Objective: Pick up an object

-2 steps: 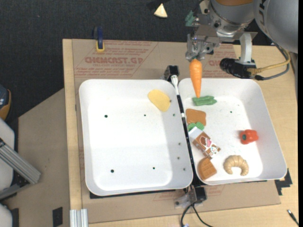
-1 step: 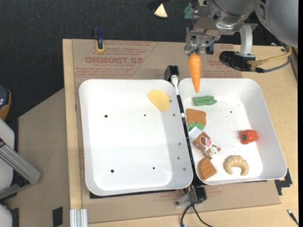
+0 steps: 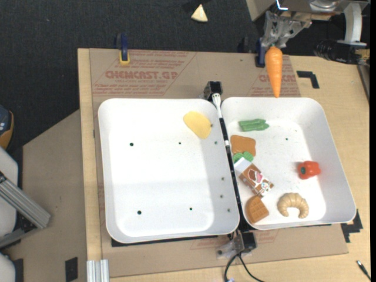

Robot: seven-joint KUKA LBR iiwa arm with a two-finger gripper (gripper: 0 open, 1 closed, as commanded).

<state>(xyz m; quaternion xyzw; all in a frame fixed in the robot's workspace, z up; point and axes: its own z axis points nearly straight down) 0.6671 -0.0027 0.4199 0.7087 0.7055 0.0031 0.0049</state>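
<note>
An orange carrot (image 3: pixel 274 70) hangs point-down from my gripper (image 3: pixel 275 44), high above the back rim of the right bin (image 3: pixel 329 135). The fingers are shut on the carrot's thick top end. Below, the right bin holds a green bean pod (image 3: pixel 253 124), an orange-brown bread slice (image 3: pixel 242 144), a small green piece (image 3: pixel 243 156), a brown and white snack packet (image 3: pixel 255 179), a round brown biscuit (image 3: pixel 256 209), a croissant (image 3: pixel 293 204) and a red tomato (image 3: pixel 308 169). A yellow chip-shaped piece (image 3: pixel 198 124) lies in the left bin (image 3: pixel 123 157) near its back right corner.
Both bins rest on a cardboard sheet (image 3: pixel 153 69). A black clip (image 3: pixel 213 90) holds the bins together at the back and another (image 3: pixel 242 240) at the front. A blue clamp (image 3: pixel 123 47) sits on the cardboard's back edge. A yellow wedge (image 3: pixel 200 14) lies on the dark floor behind.
</note>
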